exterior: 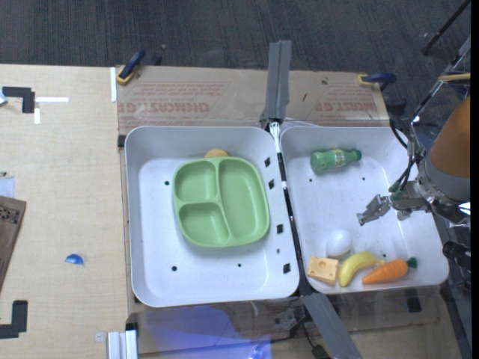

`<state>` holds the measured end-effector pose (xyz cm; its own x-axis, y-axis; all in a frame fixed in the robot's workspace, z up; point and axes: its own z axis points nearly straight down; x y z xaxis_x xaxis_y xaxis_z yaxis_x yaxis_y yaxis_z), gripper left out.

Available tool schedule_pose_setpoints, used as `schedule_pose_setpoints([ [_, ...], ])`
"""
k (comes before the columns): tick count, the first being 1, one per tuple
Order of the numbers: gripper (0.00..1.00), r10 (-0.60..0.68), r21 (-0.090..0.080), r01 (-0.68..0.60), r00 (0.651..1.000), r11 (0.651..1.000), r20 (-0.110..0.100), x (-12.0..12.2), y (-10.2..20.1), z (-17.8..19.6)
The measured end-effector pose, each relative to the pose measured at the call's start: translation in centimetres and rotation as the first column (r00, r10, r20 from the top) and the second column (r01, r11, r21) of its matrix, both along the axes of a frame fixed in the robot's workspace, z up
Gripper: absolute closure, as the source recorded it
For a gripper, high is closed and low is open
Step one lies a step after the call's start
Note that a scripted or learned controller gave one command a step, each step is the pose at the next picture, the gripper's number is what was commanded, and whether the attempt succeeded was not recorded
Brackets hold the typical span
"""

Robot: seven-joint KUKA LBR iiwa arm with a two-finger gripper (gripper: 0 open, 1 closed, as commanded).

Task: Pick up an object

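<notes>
Both white bins (150, 275) look like smooth, faintly glossy plastic, and the green divided plate (221, 200) in the left one has a matt plastic look. At the right bin's 6 o'clock rim the banana (358, 265), carrot (386, 271) and cheese wedge (323, 269) appear to be smooth toy plastic, the white egg (339, 241) shiny. The bench (60, 185) at 9 o'clock is pale matt wood, with brown cardboard (187, 99) at 12 o'clock.

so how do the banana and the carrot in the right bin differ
The banana is yellow and curved; the carrot is orange and straight, tapering to a point. The carrot has a green tip at its right end, while the banana is one colour throughout. The banana lies next to the cheese wedge; the carrot lies on the banana's other side, nearer the bin's right wall. Both lie flat along the near edge of the right bin.
</notes>
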<state>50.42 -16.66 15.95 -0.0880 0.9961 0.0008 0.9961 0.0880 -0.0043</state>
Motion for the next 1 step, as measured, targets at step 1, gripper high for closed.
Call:
schedule_pose_setpoints([
  [1, 0.0, 0.156, 0.0, -0.156, 0.988, 0.988, 0.001, 5.96, -0.04, -7.03],
])
